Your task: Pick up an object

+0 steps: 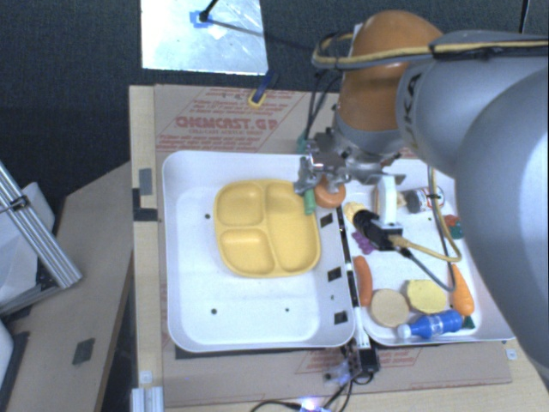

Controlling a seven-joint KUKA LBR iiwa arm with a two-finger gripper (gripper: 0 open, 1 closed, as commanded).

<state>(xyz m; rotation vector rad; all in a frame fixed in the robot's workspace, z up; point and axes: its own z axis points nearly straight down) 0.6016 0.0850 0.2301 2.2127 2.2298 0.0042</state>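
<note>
Grey arm (pixel 489 144) looms largest at the right, with its orange band (pixel 386 50) above the wrist, and reaches down toward the wall shared by the 2 bins. Its gripper (pixel 310 185) hangs over the upper part of that divide, at the right edge of the yellow plate (pixel 262 230). Whether it is spread or pressed together I cannot tell. A small green piece (pixel 310 203) shows just under it, against the plate's rim, and I cannot tell if it is gripped.

An orange round piece (pixel 329 195) lies just beside the gripper, at the upper left corner of the right bin (pixel 395 269). Lower in that bin, a purple piece (pixel 367 244) sits near the divide. Below it, a reddish sausage shape (pixel 364 280) lies along the left wall.

A tan disc (pixel 389 307) and a yellow slice (pixel 426 296) sit side by side near the front. A blue bottle (pixel 433 324) lies on its side along the front rim, and a carrot (pixel 462 293) lies by the right wall.

The left bin (pixel 184 256) holds the plate, which has 3 compartments and lies flat toward the upper right. Both bins rest on a cardboard sheet (pixel 223 123) with red print. A shiny square panel (pixel 202 20) lies beyond it.
</note>
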